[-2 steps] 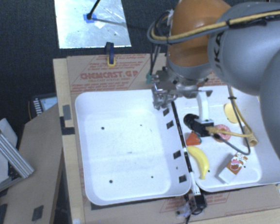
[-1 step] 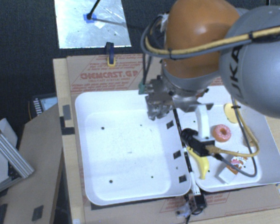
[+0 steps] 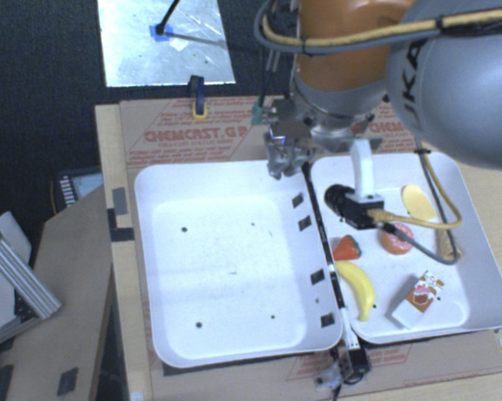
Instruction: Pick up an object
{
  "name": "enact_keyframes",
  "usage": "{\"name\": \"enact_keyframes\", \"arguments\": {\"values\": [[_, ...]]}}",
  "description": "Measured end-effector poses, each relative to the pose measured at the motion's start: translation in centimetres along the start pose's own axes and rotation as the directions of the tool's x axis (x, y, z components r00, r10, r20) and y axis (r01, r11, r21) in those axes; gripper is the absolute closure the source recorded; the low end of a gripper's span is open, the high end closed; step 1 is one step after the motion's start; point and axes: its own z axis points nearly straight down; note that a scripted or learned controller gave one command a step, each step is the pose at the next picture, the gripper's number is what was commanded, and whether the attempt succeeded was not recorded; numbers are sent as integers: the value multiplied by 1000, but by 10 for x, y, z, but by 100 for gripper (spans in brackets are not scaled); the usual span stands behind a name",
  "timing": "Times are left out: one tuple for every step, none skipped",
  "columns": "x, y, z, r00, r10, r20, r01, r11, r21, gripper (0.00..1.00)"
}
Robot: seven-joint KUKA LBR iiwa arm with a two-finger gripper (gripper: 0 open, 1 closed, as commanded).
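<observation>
The right bin (image 3: 480, 245) holds several objects. A yellow banana (image 3: 358, 287) lies near the divider, and a red strawberry-like piece (image 3: 347, 248) sits just above it. A pink round piece (image 3: 397, 239) rests near the middle, with a pale yellow oval piece (image 3: 418, 202) behind it. A small white box with a red picture (image 3: 419, 297) lies toward the front. My gripper (image 3: 281, 159) hangs over the back rim, where the two bins meet, well behind these objects. Nothing shows in its grasp.
The left bin (image 3: 218, 268) is a shallow white tray with a few dark specks. A raised divider with black clips (image 3: 311, 234) separates the bins. The grey and orange arm fills the upper right, above the right bin's back.
</observation>
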Motion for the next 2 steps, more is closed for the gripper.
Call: {"name": "enact_keyframes", "arguments": {"values": [[68,18,-16,1000,-11,-3,11,1000,1,100],[96,27,114,1000,-8,3,8,1000,16,100]]}}
